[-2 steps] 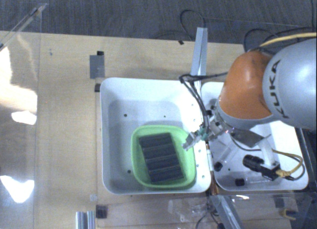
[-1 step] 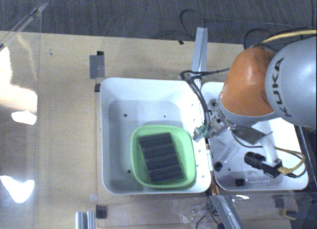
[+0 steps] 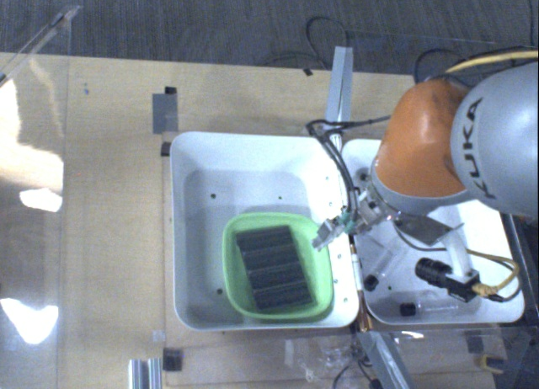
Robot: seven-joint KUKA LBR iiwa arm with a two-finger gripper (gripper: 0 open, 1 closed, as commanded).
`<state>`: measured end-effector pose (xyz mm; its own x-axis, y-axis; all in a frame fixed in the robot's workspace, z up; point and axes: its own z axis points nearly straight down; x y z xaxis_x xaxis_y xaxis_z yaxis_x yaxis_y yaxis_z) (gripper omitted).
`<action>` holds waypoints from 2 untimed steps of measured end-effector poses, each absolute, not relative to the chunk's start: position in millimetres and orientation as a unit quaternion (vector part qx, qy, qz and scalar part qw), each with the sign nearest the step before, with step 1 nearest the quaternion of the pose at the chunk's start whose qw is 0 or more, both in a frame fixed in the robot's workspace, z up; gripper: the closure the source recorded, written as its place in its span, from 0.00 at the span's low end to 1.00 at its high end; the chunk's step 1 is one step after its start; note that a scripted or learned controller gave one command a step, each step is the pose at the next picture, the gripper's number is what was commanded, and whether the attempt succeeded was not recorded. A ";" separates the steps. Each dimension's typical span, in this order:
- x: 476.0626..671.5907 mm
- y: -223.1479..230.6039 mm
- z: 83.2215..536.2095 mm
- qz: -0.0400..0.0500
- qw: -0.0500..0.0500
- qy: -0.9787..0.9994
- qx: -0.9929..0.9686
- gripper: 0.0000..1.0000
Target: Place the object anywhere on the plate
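Camera view: in the left bin [image 3: 189, 236] a green plate [image 3: 232, 248] carries a dark ribbed object [image 3: 271, 268], lower centre; the gripper [image 3: 330, 231] hangs over the plate's right rim, blurred, jaws impossible to judge; the arm [image 3: 446, 147] hides much of the right bin [image 3: 497, 311].

We note a glossy green plastic plate [image 3: 316, 248] bearing a matt dark ribbed object [image 3: 271, 266]. Bins [image 3: 194, 210] look smooth white plastic; the bench [image 3: 101, 236] pale wood.

Grey arm [image 3: 497, 139] in from 3 o'clock, orange band [image 3: 418, 153] above wrist, end effector [image 3: 330, 231] low, pointing toward 8 o'clock.
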<state>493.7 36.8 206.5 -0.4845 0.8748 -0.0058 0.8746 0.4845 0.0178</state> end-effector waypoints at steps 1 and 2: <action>495.9 36.9 217.6 0.008 0.009 0.862 0.506 1.00; 495.9 36.9 217.6 0.008 0.009 0.862 0.507 0.00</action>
<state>495.9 36.9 217.6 -0.4866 0.8736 -0.0080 0.8733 0.4866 0.0237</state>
